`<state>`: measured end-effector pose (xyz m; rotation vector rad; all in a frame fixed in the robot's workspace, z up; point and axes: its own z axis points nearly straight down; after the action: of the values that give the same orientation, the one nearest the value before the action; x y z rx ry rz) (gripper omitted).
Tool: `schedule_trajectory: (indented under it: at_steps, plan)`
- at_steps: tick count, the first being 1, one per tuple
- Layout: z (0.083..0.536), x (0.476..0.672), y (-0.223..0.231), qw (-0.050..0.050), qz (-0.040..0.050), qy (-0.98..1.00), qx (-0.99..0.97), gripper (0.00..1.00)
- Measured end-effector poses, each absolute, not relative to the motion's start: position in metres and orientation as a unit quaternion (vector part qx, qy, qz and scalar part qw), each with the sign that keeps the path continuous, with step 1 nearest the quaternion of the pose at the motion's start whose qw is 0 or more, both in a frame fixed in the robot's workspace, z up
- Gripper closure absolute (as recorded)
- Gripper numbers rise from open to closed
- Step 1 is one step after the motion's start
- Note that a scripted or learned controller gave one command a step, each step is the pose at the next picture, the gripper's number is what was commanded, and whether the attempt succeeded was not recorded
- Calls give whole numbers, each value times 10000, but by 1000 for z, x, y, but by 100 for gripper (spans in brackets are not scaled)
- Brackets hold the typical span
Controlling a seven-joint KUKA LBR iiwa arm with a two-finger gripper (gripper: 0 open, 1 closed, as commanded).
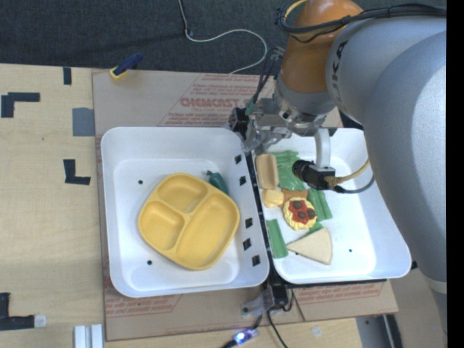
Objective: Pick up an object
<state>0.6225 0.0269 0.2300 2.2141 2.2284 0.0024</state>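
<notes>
Arm entered from the right of the frame; the tool sat at upper centre, over the divide between the two shallow white bins, above the top end of the food pile. Whether it was spread or pressed together could not be told from this slanted view; nothing was seen pinched in it.

Right white bin held a cluster of small toy food pieces along its left wall: a tan bun-shaped piece, a small yellow block, a round pizza-like piece with red spots, a pale wedge-shaped slice, and flat green leaf-like strips. Pieces touched or overlapped one another.

Left white bin held a yellow plastic compartment plate with a small dark green piece at its upper right rim.

Judgement: the toys looked light, rigid, smooth plastic, so likely slippery. The bun, nearest the tool, seemed the best candidate; grip across its narrow width. The wedge lay flat and would be harder.
</notes>
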Motion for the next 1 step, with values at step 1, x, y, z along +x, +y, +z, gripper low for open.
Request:
schedule_trajectory:
  at_steps: [1]
  plan:
    - [233,637,59,-5,2,7088,7054,100]
